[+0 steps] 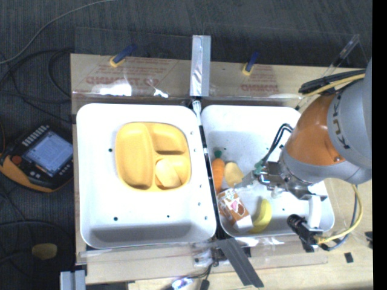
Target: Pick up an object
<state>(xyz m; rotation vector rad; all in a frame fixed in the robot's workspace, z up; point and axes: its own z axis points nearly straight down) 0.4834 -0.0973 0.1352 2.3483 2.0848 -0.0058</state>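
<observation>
Hovering in the right bin (284, 116) just right of the banana (262, 215), the gripper (270, 177) had jaws whose state I could not tell, while carrot (217, 171) and snack carton (233, 208) lay left of the banana, presumably as pick candidates.

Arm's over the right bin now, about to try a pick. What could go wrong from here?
The carrot, the pale yellow piece, the small carton and the banana lie crowded along the right bin's left and front walls, so the gripper may nudge a neighbour or catch two things at once. The carrot lies against the wall, leaving little room for a finger. The carton looks tilted and could slip.
</observation>
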